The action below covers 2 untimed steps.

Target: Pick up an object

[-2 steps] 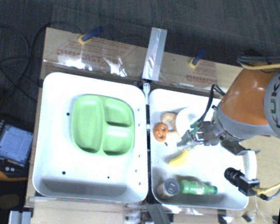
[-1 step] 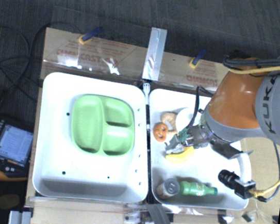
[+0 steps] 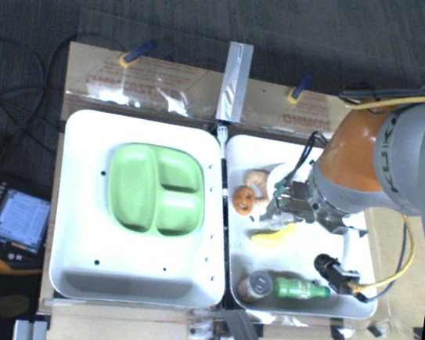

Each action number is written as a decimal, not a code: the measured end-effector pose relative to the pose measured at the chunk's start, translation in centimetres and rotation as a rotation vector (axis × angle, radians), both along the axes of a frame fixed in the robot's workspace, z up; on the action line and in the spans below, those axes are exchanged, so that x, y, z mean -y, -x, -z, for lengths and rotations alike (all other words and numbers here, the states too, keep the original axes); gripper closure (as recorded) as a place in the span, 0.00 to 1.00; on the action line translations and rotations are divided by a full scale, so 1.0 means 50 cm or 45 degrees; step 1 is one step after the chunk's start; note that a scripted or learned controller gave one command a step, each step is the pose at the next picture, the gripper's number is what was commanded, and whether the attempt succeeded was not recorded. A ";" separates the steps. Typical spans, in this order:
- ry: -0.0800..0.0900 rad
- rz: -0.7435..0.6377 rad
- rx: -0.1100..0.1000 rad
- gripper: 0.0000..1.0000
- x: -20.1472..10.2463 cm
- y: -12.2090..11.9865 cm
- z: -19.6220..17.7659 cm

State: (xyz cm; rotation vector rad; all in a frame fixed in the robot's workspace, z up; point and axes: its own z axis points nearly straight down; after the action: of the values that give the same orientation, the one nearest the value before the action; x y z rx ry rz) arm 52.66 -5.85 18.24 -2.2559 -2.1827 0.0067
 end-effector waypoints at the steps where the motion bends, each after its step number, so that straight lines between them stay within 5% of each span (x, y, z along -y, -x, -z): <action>1: 0.000 0.000 0.000 0.00 0.000 0.000 0.000; 2: 0.000 -0.318 0.003 0.00 -0.124 0.014 -0.069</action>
State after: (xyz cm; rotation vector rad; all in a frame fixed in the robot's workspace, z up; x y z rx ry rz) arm 51.93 0.33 21.70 -1.9678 -2.4482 0.0045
